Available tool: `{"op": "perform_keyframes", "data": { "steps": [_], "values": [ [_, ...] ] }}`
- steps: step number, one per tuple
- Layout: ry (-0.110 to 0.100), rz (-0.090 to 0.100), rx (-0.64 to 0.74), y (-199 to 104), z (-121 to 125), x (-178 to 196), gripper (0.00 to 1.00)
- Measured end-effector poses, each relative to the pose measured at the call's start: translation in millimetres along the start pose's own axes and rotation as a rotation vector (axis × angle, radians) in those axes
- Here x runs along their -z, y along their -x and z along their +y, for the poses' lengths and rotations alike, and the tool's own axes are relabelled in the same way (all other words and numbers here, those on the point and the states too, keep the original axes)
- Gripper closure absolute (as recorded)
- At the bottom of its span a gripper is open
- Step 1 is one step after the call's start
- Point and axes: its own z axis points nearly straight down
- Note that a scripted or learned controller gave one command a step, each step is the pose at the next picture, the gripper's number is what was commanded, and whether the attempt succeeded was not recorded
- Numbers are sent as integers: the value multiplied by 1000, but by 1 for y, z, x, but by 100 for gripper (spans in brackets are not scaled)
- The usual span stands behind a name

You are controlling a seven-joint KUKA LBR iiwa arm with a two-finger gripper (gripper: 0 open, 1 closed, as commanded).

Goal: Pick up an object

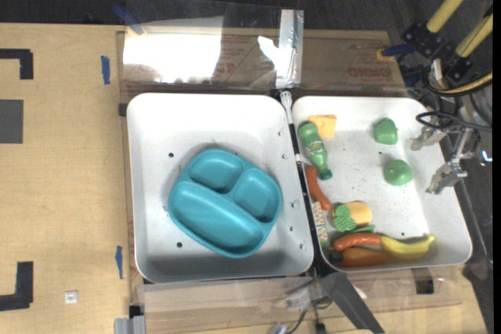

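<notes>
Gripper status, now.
Gripper: at the right rim of the right bin, nothing between its fingers; open or shut cannot be told.

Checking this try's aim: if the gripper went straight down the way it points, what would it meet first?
Probably the right bin's rim or bare floor at its right edge. The gripper hangs there, apart from the toys; the nearest, a green ball, lies to its left. Depth is unclear from this slant.
</notes>
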Motion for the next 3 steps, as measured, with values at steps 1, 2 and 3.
{"op": "perform_keyframes", "data": {
  "steps": [1, 2, 3],
  "values": [
    [-2, -6, 171, -39, -5, -114, 0],
    [-9, -15, 616, -53, -6, -120, 0],
    [-4, -11, 1020, -34, -3, -121, 0]
  ]
}}
